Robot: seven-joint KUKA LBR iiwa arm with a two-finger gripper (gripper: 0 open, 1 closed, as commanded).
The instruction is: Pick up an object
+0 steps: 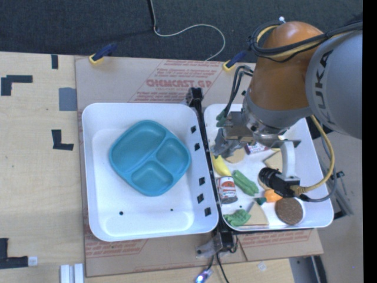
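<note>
My gripper [227, 145] hangs low over the left part of the right bin [315, 217], just above a yellow banana [221, 166]. Nearby lie a green pea pod [245, 182], a small red-and-white can [227, 190], a green leafy piece [238, 219], an orange bit [272, 197] and a brown round cookie [289, 211]. The arm's orange band and grey wrist cover the upper half of that bin. I see nothing held between the fingers.
The left bin [100, 158] holds a blue divided plate [150, 157]. A black divider with clips [203, 158] runs between the bins. A black-and-yellow cable loops over the right bin's right side. Cardboard lies under both bins.
</note>
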